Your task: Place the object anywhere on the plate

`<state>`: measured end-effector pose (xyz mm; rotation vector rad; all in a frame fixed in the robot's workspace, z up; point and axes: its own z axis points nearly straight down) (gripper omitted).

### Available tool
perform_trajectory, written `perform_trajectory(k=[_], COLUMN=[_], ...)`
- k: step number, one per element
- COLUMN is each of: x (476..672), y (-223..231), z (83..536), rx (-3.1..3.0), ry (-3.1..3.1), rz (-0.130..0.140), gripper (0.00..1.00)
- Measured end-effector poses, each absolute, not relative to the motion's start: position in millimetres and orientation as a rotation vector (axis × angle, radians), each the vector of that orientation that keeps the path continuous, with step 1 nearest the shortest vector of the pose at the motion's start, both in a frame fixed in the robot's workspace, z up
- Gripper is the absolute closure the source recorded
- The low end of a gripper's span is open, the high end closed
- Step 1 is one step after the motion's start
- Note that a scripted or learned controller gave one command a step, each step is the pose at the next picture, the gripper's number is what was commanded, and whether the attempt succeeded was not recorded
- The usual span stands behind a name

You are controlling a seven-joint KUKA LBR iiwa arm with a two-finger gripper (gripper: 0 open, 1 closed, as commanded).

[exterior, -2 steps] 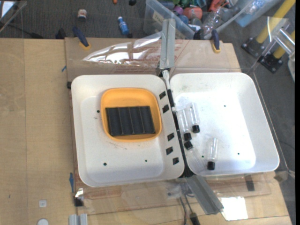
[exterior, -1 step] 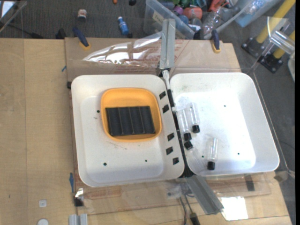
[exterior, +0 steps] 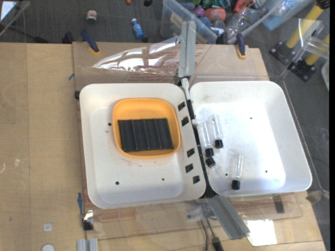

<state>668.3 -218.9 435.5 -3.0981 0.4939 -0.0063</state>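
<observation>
An orange plate [exterior: 144,105] with rounded corners lies in the left white bin [exterior: 104,184]. A black ribbed rectangular object [exterior: 145,135] lies flat on the plate, covering its middle and front part. In the right white bin [exterior: 264,106], three clear vials with black caps lie near the left wall: two side by side [exterior: 214,132] [exterior: 203,138] and one further forward [exterior: 236,170].
A metal bar with several black clips [exterior: 189,140] divides the two bins. Crumpled clear plastic [exterior: 141,61] lies behind the left bin. A clear crate of colourful toys [exterior: 220,4] stands beyond the bench at the back.
</observation>
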Motion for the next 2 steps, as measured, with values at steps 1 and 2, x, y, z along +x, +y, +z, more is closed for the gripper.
perform_trajectory(k=[1,2], x=[668.4,668.4], y=[-218.4,-218.1], z=[435.4,435.3], rx=[-3.122,-3.122], ry=[0.305,0.304], rz=[-0.006,-0.006], gripper=[1.0,1.0])
